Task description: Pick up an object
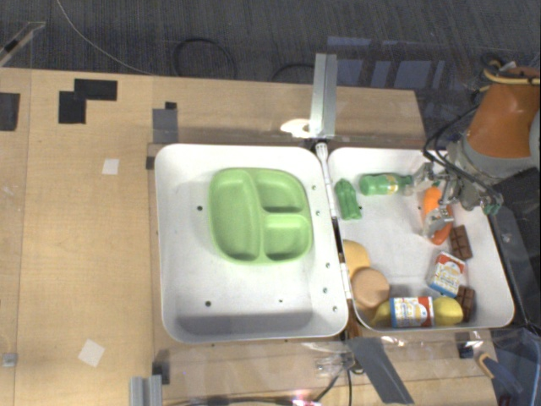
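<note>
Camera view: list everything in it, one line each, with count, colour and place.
Bins: 2, white, side by side on the bench.
Divided tray: 1, green, in the left bin.
Bottle: 1, green and yellow, right bin, far edge.
Green packet: 1, green, right bin beside the divider.
Carrot: 1, orange, right bin under the gripper.
Chocolate bars: 2, brown, right bin's right side.
Small carton: 1, white and red, right bin.
Buns: 2, tan, right bin's near left.
Can: 1, labelled, near edge.
Lemon: 1, yellow, beside the can.
Gripper: 1, grey, over the carrot.
</note>
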